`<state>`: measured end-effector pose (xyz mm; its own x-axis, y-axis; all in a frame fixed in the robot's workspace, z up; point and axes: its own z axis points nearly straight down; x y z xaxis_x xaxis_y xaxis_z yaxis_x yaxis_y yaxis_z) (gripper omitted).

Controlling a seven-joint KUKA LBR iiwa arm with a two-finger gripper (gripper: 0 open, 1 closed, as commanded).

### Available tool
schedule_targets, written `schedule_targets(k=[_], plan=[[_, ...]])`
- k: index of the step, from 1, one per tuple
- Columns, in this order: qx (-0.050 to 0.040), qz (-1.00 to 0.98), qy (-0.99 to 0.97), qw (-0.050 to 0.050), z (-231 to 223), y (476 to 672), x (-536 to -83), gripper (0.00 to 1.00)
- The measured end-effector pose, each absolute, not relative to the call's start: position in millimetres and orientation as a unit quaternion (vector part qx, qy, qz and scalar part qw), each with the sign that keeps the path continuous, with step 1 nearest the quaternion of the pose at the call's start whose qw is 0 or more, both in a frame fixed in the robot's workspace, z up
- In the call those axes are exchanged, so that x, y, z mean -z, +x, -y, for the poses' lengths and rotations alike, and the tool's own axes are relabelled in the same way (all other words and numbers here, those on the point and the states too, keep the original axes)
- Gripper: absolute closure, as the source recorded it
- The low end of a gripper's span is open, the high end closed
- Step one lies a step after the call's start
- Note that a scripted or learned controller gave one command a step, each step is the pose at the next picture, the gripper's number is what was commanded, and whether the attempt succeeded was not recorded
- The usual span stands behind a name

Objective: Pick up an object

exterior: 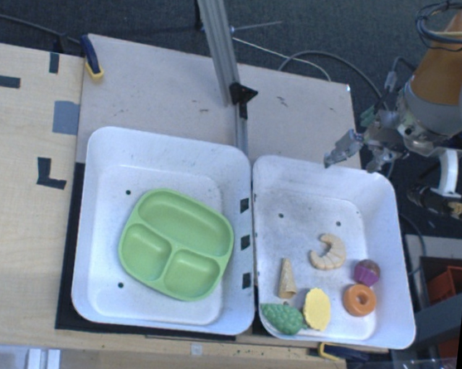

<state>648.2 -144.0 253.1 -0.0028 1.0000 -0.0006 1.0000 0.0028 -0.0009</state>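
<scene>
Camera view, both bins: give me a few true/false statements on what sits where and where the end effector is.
1. The green three-compartment plastic tray lies in the left white bin. True.
2. The tan croissant-shaped toy lies in the left bin. False: it is in the right white bin.
3. The end effector is over the right bin's far rim, with nothing seen between its fingers. True.
4. The orange ring-shaped toy sits in a tray compartment. False: it rests on the right bin's floor, beside the purple round toy.
5. The yellow toy lies next to the green leafy toy. True.
</scene>
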Motion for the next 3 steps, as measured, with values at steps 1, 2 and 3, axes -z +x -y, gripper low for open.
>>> schedule_targets(k=[1,2,3], plan=[[-0.0008,0.708,-0.706,0.0,144.1,648.1,-253.1,0.0],[-0.0023,0.708,-0.706,0.002,137.1,643.0,-206.0,0.0],[-0.0031,0.708,-0.706,0.003,136.8,639.0,-140.9,0.0]])
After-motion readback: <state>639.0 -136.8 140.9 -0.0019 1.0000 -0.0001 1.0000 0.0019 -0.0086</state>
